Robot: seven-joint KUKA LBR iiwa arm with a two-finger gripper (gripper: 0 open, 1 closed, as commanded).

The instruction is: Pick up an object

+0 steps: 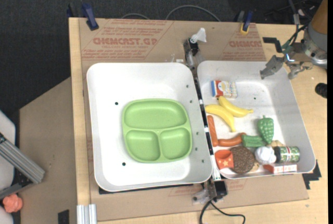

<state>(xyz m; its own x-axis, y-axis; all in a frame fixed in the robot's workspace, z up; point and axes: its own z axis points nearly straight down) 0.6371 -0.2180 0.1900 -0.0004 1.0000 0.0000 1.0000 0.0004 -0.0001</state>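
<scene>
Down at the front edge of the right bin (299, 113) lie a brown round patty (242, 159), a red piece (223, 158) just left of it, a white ball (265, 154) and a small can with a green label (287, 154). A flat red and white packet (281, 168) sits under the can. Behind them lie a long orange hot dog (229, 140) and a green bumpy veggie (266, 128), with a dark green piece (253, 140) between them. Two yellow bananas (228, 113) lie in the middle of this bin, touching each other. A little white carton (224, 88) rests near the back, just behind the bananas.

Over in the left bin (104, 129) sits a green plate with three parts (156, 131).

High at the right, the grey arm (317, 40) hangs over the back corner of the right bin. Its gripper (281, 67) is spread open, with one finger (270, 68) over the bin's back right part. Nothing is between the fingers. It is well apart from all the toys.
</scene>
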